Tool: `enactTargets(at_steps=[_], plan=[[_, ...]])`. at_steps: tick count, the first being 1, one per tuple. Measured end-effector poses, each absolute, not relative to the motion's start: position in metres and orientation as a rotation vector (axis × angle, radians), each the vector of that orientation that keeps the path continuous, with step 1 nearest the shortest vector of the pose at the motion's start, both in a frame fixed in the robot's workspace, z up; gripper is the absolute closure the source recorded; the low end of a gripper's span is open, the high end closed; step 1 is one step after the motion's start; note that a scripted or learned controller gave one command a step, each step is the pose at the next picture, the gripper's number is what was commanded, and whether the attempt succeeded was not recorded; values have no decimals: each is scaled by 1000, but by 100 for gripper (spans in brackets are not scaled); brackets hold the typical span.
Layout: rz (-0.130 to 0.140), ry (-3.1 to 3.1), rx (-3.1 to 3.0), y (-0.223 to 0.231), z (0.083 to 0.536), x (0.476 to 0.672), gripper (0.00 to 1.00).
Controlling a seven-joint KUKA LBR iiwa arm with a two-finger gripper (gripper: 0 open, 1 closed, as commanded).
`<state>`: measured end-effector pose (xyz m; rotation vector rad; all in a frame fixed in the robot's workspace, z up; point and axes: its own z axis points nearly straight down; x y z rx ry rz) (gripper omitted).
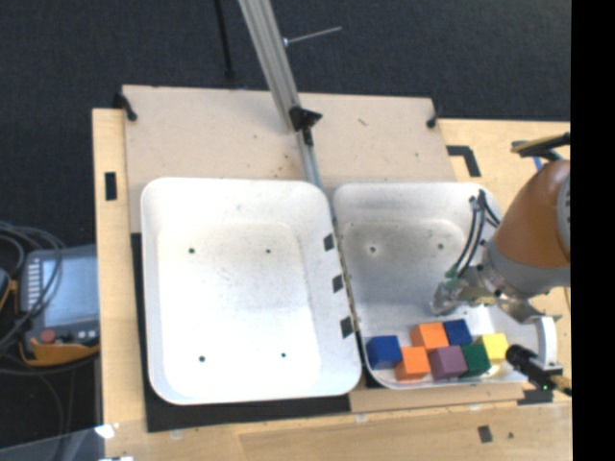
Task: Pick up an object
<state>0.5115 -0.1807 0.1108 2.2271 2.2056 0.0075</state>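
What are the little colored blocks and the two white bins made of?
The colored blocks look like painted wood or hard plastic: flat faces, sharp corners, solid matte colors. I can't tell which. The left bin and the right bin look like thin molded plastic: smooth white walls, rounded corners, and grey scuffing on their floors.

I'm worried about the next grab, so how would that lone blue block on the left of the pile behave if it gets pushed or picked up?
The blue block looks like a rigid, flat-faced cube, so it should slide, not roll. It looks small and probably light, so a nudge may skid it on the smooth right bin. The orange block beside it could get bumped along.
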Motion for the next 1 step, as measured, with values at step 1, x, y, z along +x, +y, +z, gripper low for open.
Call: enactTargets(at_steps=[1], plan=[[5, 2208, 2224, -192, 168, 510, 100]])
